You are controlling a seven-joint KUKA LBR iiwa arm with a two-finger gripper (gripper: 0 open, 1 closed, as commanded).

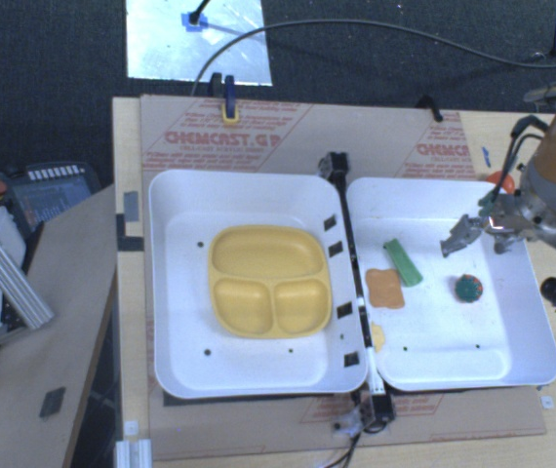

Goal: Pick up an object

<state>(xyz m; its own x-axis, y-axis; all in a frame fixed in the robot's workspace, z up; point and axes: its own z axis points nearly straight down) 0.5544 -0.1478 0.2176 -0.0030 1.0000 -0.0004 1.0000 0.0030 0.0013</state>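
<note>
Green and stiff-looking, a small block (pixel 402 261) is lying in the right bin (pixel 522 359), just beside an orange flat piece (pixel 384 288), with a little teal ball (pixel 468 288) nearby. Nothing is being held by the gripper (pixel 475 230), which is hanging above the bin; its fingers are being kept apart. The block is probably light and hard, so its long sides should be pinched.

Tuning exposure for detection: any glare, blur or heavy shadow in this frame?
Camera view: the metal sheet at the top glares nearly white; the white bins are bright but keep their edges; the end effector looks slightly soft; shadows are faint, and the green block and orange piece read clearly.
</note>
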